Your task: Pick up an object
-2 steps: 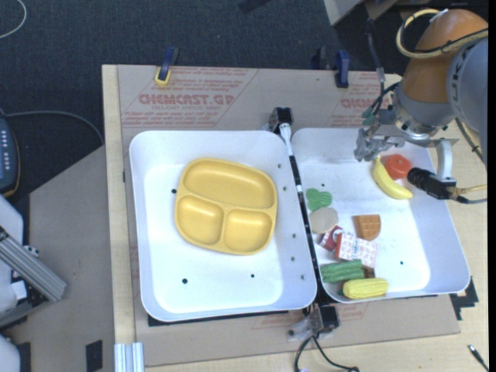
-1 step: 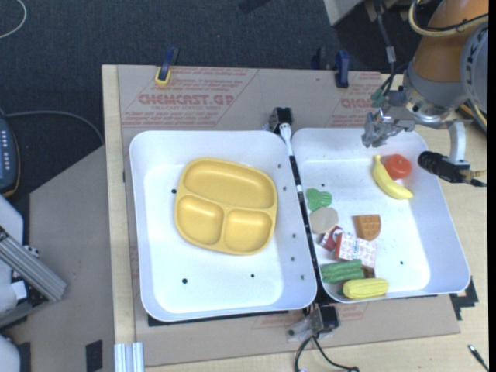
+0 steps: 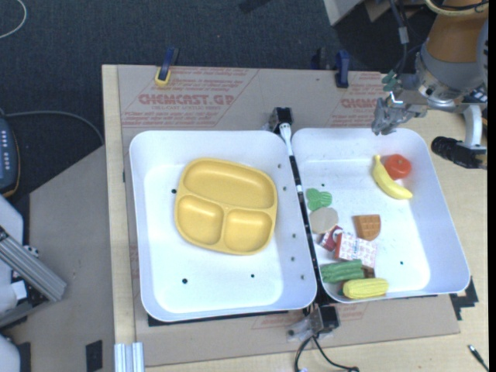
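Several small toy foods are sitting in the right shallow white bin; the curved yellow plastic banana is lying nearest, touching the round red tomato. The grey two-finger gripper is hovering over the far rim, finger state unreadable. Best bet: drop onto the banana's middle, fingers straddling its width, clear of the tomato.

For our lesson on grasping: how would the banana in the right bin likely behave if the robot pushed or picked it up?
The banana looks like a smooth, glossy toy, so it is probably stiff, light and somewhat slippery. Its curved shape suggests it would pivot or spin rather than slide straight when pushed. It lies against the tomato, so a push would likely shift that too.
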### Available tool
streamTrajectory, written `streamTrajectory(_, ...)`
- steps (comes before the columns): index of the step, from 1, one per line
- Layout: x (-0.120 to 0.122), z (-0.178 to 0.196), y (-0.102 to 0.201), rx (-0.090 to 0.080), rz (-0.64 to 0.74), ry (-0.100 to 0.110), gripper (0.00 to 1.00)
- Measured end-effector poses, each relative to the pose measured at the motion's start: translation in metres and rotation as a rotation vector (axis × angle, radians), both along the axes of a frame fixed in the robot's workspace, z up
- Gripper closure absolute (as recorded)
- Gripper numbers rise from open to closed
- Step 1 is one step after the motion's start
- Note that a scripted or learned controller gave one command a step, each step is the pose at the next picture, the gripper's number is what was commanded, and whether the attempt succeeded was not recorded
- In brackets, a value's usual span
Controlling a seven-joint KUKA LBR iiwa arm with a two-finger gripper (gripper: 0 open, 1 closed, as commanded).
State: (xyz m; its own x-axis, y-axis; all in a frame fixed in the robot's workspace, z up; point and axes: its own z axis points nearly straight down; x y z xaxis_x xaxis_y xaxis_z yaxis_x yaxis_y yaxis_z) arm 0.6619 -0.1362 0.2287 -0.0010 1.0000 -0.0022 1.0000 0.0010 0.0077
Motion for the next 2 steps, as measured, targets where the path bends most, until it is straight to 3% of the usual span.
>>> streamTrajectory(2, -0.015, 0.007, 0.103, 0.005, 0.004, 0.010, 1.00)
